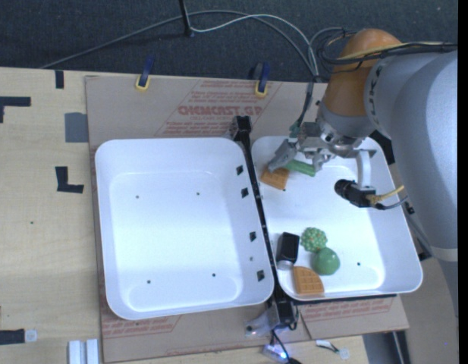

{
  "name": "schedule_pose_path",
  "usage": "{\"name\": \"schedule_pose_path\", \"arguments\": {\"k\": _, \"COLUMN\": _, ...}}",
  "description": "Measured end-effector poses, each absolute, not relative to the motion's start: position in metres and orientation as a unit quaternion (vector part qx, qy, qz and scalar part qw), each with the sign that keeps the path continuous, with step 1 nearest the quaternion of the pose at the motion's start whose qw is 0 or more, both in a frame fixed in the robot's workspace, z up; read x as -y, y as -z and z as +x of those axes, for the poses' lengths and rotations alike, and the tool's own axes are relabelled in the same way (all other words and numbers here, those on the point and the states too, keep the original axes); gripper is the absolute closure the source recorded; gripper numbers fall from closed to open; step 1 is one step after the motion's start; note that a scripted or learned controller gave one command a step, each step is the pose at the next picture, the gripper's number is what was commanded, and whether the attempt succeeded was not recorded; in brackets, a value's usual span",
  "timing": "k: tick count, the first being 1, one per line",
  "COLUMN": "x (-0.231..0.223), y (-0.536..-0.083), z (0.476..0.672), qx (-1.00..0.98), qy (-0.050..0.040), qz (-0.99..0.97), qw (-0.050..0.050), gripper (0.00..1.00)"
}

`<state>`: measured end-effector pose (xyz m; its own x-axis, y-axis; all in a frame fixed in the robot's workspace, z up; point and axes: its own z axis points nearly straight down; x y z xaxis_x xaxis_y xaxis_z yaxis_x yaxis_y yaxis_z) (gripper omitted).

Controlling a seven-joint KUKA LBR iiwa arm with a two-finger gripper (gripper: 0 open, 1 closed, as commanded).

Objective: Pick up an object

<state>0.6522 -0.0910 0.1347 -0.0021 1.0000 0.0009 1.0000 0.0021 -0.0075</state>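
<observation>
Pincer hovers spread above the flat orange waffle-like block at the right white plastic bin's far-left corner, gripping nothing. Approach step, seemingly; next it should descend and close around that block.

Two shallow white bins side by side on a cardboard sheet with red printed lettering. Left bin bare white floor with small dark dots. Right bin shares a black-clipped divider with it. Two blue-and-yellow clamps hold the cardboard's far edge. Black tape marks on the wooden surface. Cables trail across the dark floor beyond.
</observation>
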Motion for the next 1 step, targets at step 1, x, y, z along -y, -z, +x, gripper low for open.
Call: {"name": "schedule_pose_path", "arguments": {"k": 1, "x": 0.0921, "y": -0.1495, "z": 0.6536, "qx": 0.707, "qy": -0.0001, "qz": -0.707, "qw": 0.0, "gripper": 1.0}}
